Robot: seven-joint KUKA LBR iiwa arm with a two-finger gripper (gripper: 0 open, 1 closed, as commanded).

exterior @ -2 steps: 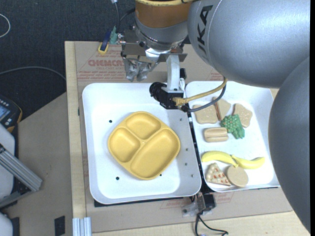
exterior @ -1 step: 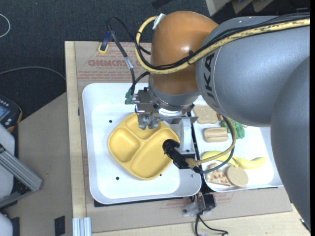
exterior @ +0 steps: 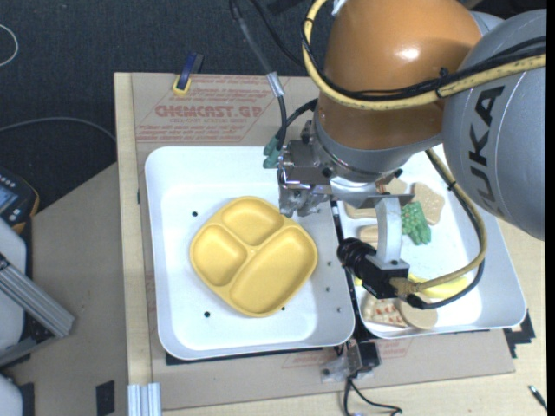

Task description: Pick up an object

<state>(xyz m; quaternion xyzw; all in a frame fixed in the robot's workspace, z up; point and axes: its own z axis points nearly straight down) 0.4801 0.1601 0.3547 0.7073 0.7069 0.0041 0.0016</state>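
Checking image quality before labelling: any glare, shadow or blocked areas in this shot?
Camera view: sharp overall; a bright glare spot on the orange band; the arm casts soft shadow over the right bin and hides much of it; the yellow divided plate in the left bin is evenly lit.

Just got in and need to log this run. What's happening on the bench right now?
The KUKA arm reaches over the two white bins on a pick-up try. A yellow divided tray lies in the left bin, apart from the arm. The arm hangs above the divider and the right bin, which holds small toy foods, including a green piece. No object is seen lifted.
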